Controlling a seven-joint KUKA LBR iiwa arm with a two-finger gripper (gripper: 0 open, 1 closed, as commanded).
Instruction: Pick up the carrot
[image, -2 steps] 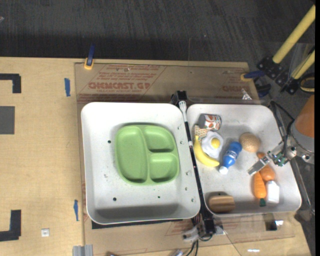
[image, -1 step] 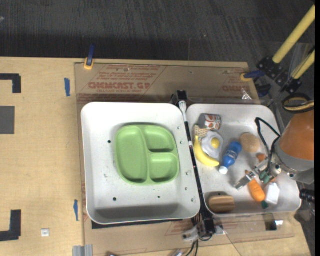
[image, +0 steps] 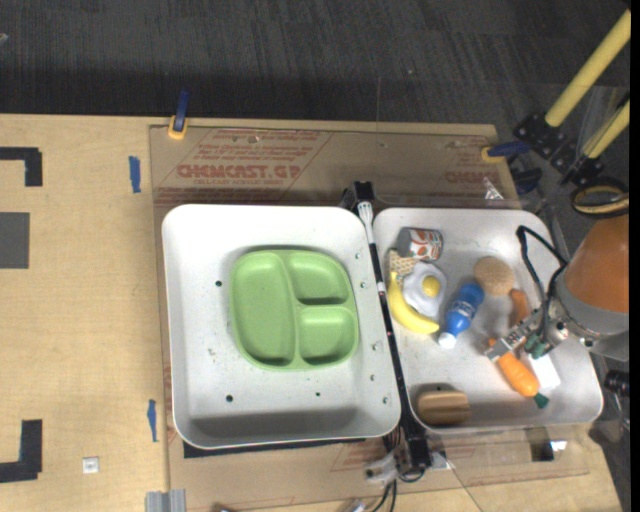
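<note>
Nearest the front edge of the right bin (image: 575, 405) lies a brown block (image: 443, 406); the carrot (image: 520, 374) rests in that bin's front right part, just below the gripper (image: 522, 340), whose finger spread I cannot tell; a blue bottle (image: 460, 310) and banana (image: 410, 312) lie leftward; a green plate (image: 295, 306) sits in the left bin (image: 190, 300).

bins (image: 200, 300): glossy white plastic | plate (image: 294, 306): matt green plastic | bench (image: 80, 300): wood
</note>
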